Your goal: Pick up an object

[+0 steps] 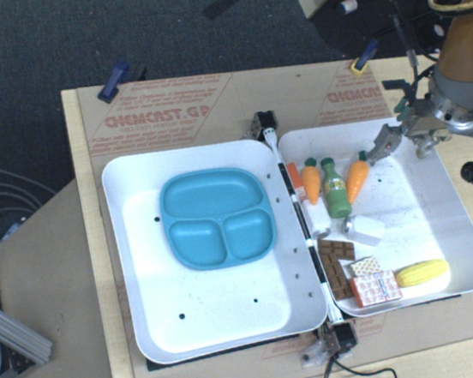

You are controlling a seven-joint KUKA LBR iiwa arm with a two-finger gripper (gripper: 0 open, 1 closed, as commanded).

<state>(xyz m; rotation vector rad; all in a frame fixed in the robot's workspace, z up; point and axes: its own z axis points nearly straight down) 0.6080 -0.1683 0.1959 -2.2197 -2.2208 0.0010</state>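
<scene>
The right bin (445, 199) holds several toy items. An orange carrot (357, 179) lies tilted near the back, with a green bottle (336, 193) and a smaller orange piece (311, 180) to its left. Further forward are a white block (364, 229), a brown chocolate bar (337, 262), a red and white box (376, 281) and a yellow corn cob (421, 272). My gripper (402, 146) hangs over the bin's back right, open, with nothing between its fingers. Its left fingertip (378, 148) sits just right of the carrot's top end.
A blue divided plate (217, 217) lies in the left bin (143, 265). The two bins meet at a black hinge strip (294, 202). The arm's orange-banded wrist (461, 59) stands at the right edge above the bench. Blue clamps (112, 83) hold the board's back corners.
</scene>
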